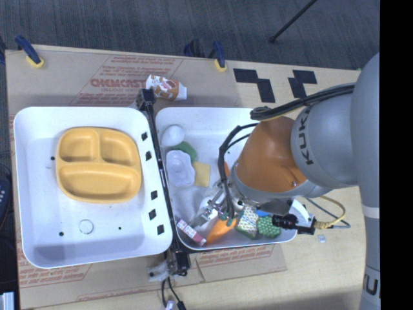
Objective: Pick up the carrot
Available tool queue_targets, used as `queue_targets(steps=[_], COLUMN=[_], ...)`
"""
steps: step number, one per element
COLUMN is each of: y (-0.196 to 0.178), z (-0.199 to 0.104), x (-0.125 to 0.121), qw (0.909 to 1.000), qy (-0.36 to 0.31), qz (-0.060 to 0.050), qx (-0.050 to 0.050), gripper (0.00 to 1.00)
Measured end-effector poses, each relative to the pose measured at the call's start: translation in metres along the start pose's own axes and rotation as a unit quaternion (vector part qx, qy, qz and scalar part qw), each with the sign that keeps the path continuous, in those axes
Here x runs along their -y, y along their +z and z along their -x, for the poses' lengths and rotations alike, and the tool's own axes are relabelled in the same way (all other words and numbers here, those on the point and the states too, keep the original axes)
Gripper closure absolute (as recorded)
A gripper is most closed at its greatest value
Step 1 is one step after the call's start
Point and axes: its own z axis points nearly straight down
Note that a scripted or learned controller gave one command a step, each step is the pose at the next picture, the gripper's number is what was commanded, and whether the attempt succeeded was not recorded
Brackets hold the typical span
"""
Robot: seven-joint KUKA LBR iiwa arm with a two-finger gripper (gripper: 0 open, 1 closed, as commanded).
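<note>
Probably a robotics lab: clamped cardboard bench (129,76), white bins (26,173), tripod leg (303,11) on carpet.

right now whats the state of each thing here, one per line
gripper: low in the right bin, at the carrot; open or shut cannot be told
carrot: lying in the right bin's near corner, below the gripper
yellow divided tray: flat in the left bin, right way up
right bin: holds a clutter of small items
small packet: lying on the cardboard behind the bins

hand (216,213) over carrot (221,229), right bin (213,118)
</note>
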Motion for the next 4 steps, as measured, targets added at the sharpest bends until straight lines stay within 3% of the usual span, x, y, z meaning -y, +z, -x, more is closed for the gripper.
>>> queue_targets(steps=[1,2,3,4], y=[0.003,0.003,0.001,0.003], z=[0.090,0.008,-0.005,0.060], x=[-0.029,-0.025,-0.006,-0.047], qw=[1.0000,0.9986,0.9905,0.9794], qy=[-0.004,-0.051,-0.138,-0.202], qz=[0.000,0.000,0.003,0.001], qx=[-0.008,-0.009,-0.004,-0.007], gripper=[0.00,0.00,0.00,0.00])
